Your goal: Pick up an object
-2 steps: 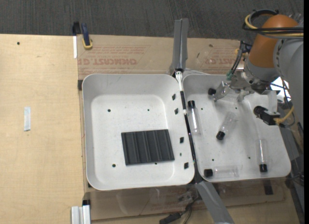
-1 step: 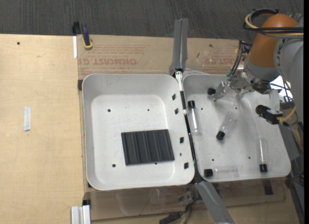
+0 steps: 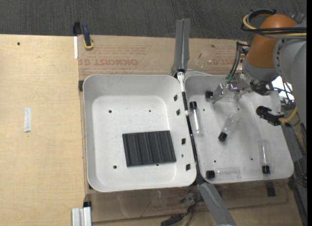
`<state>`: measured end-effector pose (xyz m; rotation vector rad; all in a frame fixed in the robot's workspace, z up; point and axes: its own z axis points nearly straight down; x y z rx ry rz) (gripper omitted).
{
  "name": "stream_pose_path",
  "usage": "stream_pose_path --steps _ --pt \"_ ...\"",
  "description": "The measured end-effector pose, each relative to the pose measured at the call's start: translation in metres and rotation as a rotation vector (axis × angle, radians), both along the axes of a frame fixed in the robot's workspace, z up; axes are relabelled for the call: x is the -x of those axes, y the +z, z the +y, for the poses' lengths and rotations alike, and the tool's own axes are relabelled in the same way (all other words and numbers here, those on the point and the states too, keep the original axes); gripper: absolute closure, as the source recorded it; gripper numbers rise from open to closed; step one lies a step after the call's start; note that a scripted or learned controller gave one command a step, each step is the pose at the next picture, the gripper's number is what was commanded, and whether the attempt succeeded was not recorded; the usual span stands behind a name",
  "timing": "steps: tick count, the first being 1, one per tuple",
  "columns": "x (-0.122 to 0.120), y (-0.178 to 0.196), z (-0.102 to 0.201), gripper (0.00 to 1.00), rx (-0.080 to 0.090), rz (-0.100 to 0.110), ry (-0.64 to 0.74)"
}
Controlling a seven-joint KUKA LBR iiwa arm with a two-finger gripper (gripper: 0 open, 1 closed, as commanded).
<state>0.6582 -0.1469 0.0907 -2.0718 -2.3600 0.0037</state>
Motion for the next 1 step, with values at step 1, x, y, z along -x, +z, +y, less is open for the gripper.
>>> stream_pose_path --steps 1 --pt "-0.0010 0.0022 -0.0275 0.00 0.001 -0.005 0.042"
